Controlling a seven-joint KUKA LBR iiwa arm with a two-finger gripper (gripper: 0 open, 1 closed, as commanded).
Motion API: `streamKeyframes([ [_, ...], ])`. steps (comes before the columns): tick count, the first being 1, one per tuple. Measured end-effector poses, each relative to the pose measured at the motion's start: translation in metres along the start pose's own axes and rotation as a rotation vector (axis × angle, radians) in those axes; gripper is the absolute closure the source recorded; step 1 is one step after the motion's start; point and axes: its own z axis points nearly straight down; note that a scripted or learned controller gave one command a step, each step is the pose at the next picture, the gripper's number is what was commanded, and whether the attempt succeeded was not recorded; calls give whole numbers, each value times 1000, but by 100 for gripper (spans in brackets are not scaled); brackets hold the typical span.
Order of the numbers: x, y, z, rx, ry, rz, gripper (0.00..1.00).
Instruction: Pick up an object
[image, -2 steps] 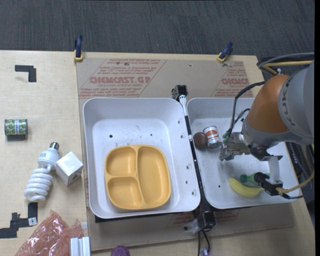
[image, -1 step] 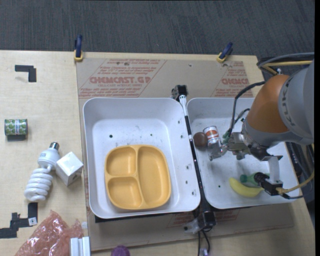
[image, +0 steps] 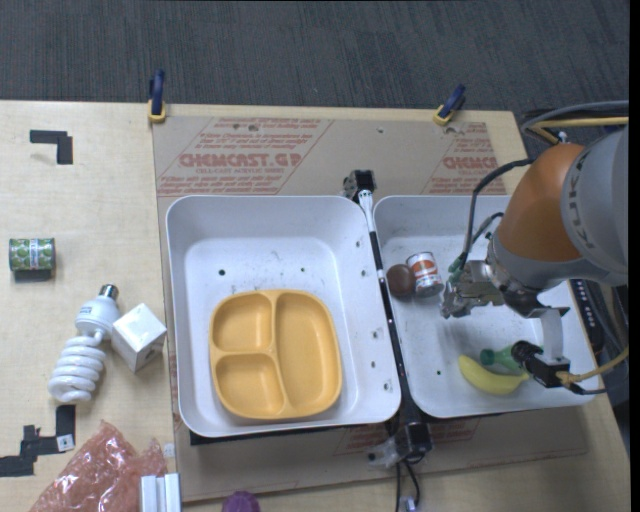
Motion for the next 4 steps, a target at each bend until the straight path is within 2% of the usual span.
streamKeyframes([
  [1, 0, 0, 0, 0, 0, 0, 0],
  [2, 3, -51, 20, 5, 1, 1, 0],
  [3, -7, -2, 20, 3, 1, -2, 0],
  [4, -5, -36, 20, 5, 2, 1, 0],
])
